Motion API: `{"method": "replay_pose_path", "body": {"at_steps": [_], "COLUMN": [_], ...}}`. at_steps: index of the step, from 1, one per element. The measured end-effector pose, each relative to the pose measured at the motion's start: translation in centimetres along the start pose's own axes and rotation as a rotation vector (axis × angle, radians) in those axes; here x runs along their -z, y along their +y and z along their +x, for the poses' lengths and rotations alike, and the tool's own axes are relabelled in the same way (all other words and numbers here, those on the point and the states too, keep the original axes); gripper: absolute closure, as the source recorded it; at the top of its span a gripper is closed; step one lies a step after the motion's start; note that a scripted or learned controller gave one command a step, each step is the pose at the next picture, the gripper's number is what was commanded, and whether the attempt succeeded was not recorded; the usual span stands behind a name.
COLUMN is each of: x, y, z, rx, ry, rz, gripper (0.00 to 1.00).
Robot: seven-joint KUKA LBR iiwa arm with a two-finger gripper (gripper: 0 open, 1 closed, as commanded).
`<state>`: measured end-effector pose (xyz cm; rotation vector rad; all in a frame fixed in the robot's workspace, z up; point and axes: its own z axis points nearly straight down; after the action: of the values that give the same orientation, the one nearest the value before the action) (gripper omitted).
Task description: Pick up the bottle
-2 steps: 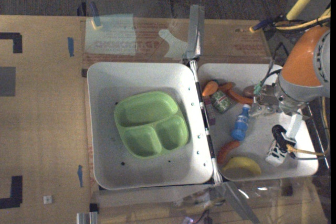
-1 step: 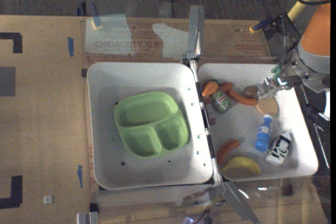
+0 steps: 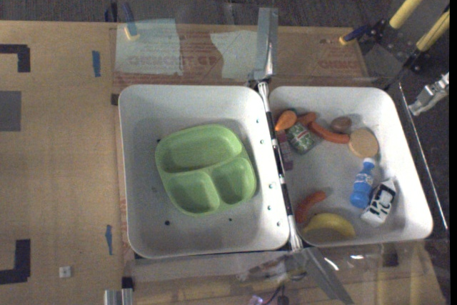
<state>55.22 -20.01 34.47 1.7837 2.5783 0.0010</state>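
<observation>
Presently the blue bottle (image 3: 363,184) is seen in the right bin (image 3: 410,153), just beside the black-and-white carton (image 3: 380,201) on its left, long axis roughly upright in view, while the gripper's (image 3: 430,95) state cannot be told, up-right of the carton.

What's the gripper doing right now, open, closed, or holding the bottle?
Gripper: at the right edge beside the right bin; open or closed cannot be told. The blue bottle lies in that bin, not held.
</observation>
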Motion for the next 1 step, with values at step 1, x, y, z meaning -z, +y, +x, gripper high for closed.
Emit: {"method": "replay_pose_path", "body": {"at_steps": [1], "x": [-2.54], "y": [-7.65], "z": [0.31], "rx": [-0.182], "ry": [0.004], "rz": [0.004], "gripper": [1.0]}}
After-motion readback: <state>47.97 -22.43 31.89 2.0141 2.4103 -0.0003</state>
